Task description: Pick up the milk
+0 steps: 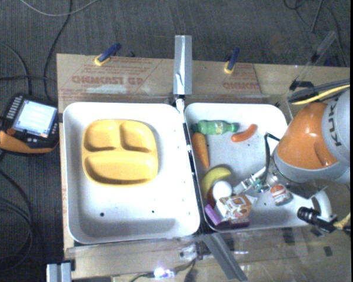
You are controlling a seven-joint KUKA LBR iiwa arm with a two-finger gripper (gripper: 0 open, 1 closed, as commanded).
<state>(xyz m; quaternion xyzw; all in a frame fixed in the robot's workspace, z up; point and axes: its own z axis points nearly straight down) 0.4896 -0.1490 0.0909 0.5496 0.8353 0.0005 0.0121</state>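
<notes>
The milk (235,205) carton lies near the right bin's (282,117) front edge, crowded by a white egg (222,189), a banana (213,177) and a purple block (215,215); open floor lies toward the bin's back. The tool (254,184) hangs just beside the carton, blurred; I cannot tell its opening.

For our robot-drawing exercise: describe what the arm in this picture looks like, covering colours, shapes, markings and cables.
The arm is bulky and rounded, with a glossy orange band and a grey shell bearing part of dark KUKA lettering at the frame's right. A yellow cable and a dark one run in above it. The gripper is a small metallic assembly.
</notes>
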